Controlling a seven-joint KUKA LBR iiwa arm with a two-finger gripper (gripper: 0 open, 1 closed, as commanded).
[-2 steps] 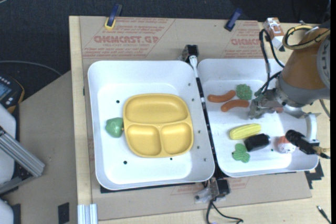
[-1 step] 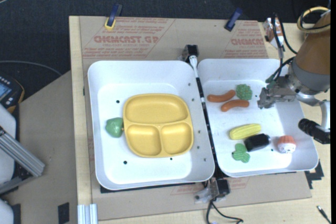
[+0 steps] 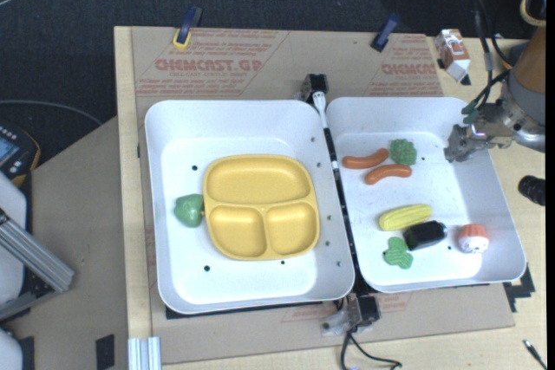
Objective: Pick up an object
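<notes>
The right bin holds two orange sausages, a green broccoli piece, a yellow corn cob, a black block, a small green piece and a white-and-orange sushi piece. My gripper hangs over the right bin's upper right edge, right of the broccoli, with nothing seen between its fingers.
The left bin holds a yellow divided plate and a green leafy piece to its left. Clamps sit on the board's far edge. Cables run at the right.
</notes>
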